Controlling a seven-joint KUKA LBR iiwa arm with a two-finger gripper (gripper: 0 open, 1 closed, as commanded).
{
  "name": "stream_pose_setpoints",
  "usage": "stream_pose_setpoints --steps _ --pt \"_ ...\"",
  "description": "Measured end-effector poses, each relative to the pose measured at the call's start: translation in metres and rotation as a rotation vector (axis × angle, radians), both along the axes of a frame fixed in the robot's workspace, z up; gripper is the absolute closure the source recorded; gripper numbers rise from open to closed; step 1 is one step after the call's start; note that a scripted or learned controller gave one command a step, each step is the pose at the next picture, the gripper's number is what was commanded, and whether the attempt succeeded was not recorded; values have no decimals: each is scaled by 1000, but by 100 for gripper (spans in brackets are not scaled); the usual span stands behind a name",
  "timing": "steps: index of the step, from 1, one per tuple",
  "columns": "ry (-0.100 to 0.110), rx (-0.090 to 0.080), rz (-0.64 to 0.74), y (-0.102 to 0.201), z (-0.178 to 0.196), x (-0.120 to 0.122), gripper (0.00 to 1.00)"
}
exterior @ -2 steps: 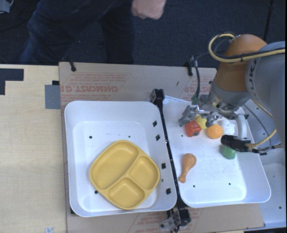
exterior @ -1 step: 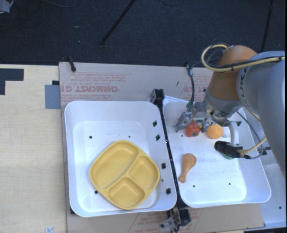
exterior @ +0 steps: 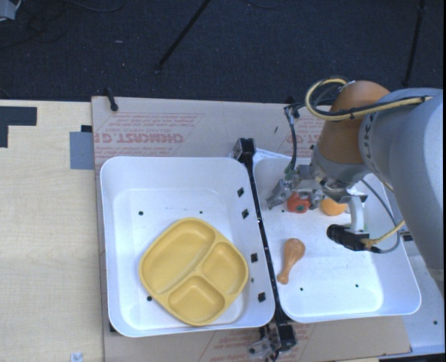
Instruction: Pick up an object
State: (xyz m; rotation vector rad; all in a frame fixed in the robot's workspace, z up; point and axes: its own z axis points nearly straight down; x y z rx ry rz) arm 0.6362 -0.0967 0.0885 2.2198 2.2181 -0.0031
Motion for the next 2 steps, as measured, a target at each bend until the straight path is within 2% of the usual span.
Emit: stream_pose_setpoints --steps 1,2 --pt "-1 1 -3 -1 12 1 100" --pt "1 4 2 8 66 2 100"
